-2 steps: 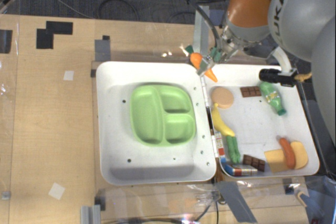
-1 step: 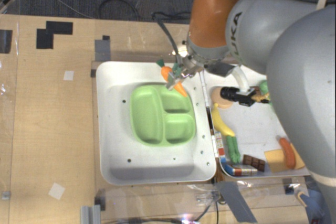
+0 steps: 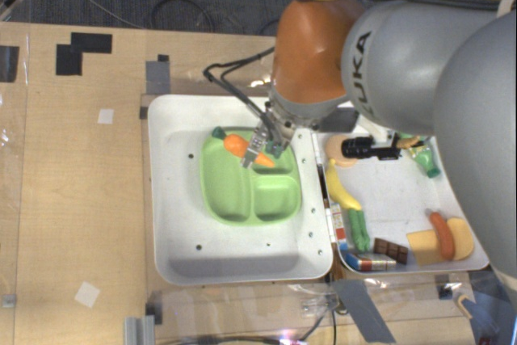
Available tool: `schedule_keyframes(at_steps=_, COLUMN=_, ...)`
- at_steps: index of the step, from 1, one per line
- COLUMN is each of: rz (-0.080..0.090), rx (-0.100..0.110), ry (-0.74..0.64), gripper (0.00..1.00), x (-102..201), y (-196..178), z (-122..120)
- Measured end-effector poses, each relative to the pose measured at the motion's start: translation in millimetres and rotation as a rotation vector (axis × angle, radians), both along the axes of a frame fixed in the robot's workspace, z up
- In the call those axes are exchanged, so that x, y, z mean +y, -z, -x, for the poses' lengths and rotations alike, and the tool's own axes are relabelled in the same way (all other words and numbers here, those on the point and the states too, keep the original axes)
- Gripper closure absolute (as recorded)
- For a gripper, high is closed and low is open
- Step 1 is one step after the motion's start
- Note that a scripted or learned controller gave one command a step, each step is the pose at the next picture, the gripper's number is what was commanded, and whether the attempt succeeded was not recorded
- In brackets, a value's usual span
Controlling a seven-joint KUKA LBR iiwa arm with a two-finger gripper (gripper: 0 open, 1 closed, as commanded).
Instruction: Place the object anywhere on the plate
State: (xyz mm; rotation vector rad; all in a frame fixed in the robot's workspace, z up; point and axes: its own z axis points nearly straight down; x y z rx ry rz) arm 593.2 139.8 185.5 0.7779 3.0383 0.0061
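A light green divided plate (image 3: 242, 190) lies in the left white bin (image 3: 174, 246). A toy carrot (image 3: 235, 145), orange with a green top, lies slanted over the plate's upper rim. Its orange tip shows again on the other side of my gripper (image 3: 257, 153). The gripper comes down from the right over the plate's top edge, and its fingers are shut across the carrot's middle. The carrot sits low, at or just above the plate's surface.
The right bin (image 3: 404, 198) holds a banana (image 3: 342, 194), a green vegetable (image 3: 358, 229), a chocolate bar (image 3: 393, 251), a cheese wedge (image 3: 422, 243) with a sausage (image 3: 443, 233), and a green piece (image 3: 427, 161). The large arm covers that bin's upper part.
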Motion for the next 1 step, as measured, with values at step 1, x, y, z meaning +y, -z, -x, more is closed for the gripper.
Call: schedule_keyframes(at_steps=1, rz=0.000, rx=-0.001, ry=0.002, gripper=0.00, x=-0.6, y=-0.1, z=-0.3)
